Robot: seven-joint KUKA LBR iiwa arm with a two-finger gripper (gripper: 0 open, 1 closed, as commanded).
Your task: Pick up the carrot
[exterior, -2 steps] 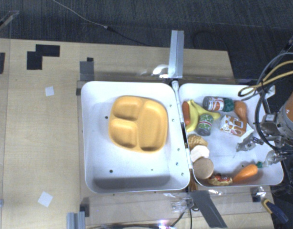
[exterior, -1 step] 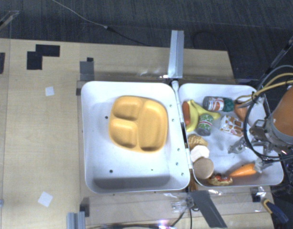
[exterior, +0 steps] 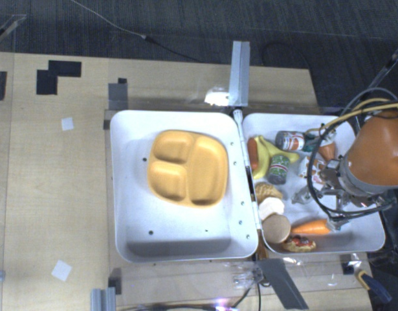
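The carrot [exterior: 310, 227] is orange and lies on its side near the front wall of the right bin [exterior: 373, 241], pointing left to right. My gripper [exterior: 323, 185] hangs over the right half of that bin, under the grey wrist and orange band [exterior: 380, 151], wrapped in black cables. It sits just behind and slightly right of the carrot. The wrist and cables hide most of the gripper.
A yellow divided plate [exterior: 187, 167] lies in the left bin [exterior: 131, 238]. Packed in the right bin's left half are a banana [exterior: 271, 150], two cans [exterior: 289, 140] [exterior: 278, 168], a red item [exterior: 253, 151], round bread-like pieces [exterior: 275, 227] and a small pastry [exterior: 299, 243] beside the carrot.
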